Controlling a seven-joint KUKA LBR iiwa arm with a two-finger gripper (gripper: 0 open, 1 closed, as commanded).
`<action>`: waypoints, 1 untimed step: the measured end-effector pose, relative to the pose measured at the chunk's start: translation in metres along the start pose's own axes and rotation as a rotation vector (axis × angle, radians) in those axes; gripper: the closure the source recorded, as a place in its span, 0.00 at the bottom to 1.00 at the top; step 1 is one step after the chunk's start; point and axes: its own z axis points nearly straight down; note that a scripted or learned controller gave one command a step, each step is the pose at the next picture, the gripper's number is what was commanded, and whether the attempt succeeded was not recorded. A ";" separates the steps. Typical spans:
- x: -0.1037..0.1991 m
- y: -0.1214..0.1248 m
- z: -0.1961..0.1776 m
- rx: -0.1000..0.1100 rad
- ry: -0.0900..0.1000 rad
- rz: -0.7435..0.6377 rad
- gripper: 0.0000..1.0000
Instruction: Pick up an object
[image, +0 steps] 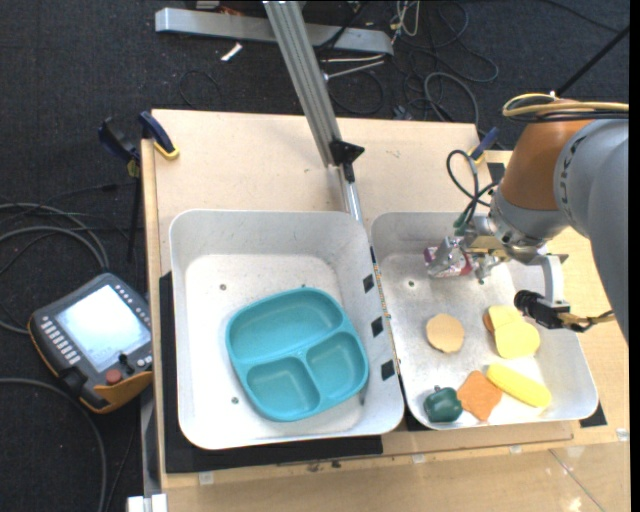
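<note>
Green pepper (441, 404) well below hand (458, 258)

Robotics lab: teach pendant (92, 342) (floor cables (440, 85)).

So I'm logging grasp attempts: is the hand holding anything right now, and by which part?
Cannot be told. The hand sits low in the right bin, apart from the food pieces nearer the front; its tip is too blurred to show anything held.
</note>
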 end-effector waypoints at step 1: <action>-0.001 0.011 -0.049 -0.005 -0.001 0.000 1.00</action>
